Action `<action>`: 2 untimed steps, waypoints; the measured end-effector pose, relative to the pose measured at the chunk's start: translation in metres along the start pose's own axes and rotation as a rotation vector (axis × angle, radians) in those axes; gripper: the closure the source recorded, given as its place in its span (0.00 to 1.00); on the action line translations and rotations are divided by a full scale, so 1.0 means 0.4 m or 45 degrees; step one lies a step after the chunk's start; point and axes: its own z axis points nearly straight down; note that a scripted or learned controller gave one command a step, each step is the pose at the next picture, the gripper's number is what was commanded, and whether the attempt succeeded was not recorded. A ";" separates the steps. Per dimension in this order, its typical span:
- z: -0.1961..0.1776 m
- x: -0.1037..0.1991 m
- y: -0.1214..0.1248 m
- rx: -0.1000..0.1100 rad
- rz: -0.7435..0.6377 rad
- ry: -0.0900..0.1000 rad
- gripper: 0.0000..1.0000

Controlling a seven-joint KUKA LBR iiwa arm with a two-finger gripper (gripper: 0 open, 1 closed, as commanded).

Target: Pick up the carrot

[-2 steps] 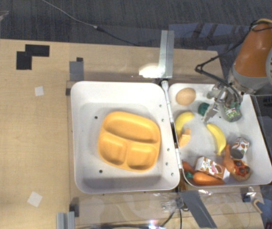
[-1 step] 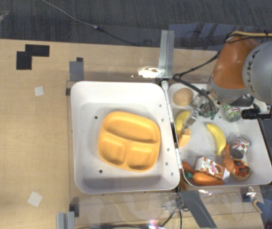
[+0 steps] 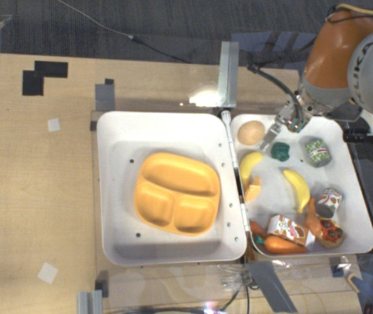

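The gripper (image 3: 279, 128) hangs with its fingers spread and empty at the far end of the right bin (image 3: 356, 195), while the carrot (image 3: 284, 244) lies well apart at the near edge, its long axis running left-right.

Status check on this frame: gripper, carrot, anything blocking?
Gripper at right bin's far end, between tan ball and green toy, holding nothing. Carrot at near edge, untouched. Small carton against it.

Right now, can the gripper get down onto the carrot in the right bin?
Probably not cleanly: the carrot lies against the near wall, wedged beside a small carton, while the gripper hovers at the far end.
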 end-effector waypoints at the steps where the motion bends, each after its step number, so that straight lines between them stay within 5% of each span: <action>1: -0.052 0.225 -0.056 0.007 0.544 0.010 0.00; 2: -0.043 -0.046 -0.051 0.010 0.757 0.005 0.00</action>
